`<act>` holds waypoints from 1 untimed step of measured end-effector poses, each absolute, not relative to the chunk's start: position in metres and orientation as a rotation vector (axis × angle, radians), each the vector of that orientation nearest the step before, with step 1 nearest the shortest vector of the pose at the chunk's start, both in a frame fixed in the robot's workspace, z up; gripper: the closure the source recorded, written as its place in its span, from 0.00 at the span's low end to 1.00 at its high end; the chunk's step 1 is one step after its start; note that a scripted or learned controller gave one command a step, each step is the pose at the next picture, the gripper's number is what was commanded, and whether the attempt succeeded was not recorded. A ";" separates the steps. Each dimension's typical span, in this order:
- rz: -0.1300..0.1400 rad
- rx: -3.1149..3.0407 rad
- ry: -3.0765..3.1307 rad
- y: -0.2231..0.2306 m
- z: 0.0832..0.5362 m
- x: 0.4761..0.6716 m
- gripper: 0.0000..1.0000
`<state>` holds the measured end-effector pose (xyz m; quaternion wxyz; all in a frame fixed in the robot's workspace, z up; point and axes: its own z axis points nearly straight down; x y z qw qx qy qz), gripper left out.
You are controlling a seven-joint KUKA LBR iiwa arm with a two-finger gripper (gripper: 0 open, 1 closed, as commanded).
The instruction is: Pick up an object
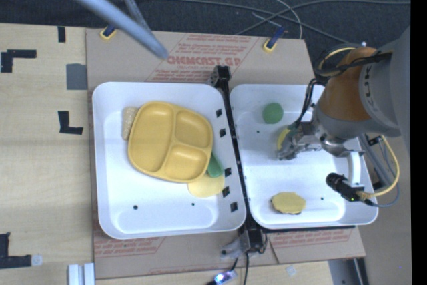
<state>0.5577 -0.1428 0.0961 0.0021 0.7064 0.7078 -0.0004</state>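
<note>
- Camera view, right bin (253,200): gripper (288,145) low over the floor near the middle, on a small yellow-green piece (283,137); cannot tell whether open, shut or holding.
- Green ball (272,113) just up-left of gripper, apart from it; probably light, round, prone to roll; best pinched across the widest part.
- Yellow disc (288,203) flat near the front wall; likely light, thin, hard to get under; edges the place to grip.
- Left bin (110,210): yellow divided plate (170,141) tilted over a tan piece (128,122), a green bit (215,168) and a pale yellow slice (205,186); stiff, wide, awkward.
- Centre divider (230,143) between bins; cables (360,190) beside the wrist.
</note>
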 end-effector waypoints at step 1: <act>0.003 2.218 2.222 -0.144 0.145 0.568 1.00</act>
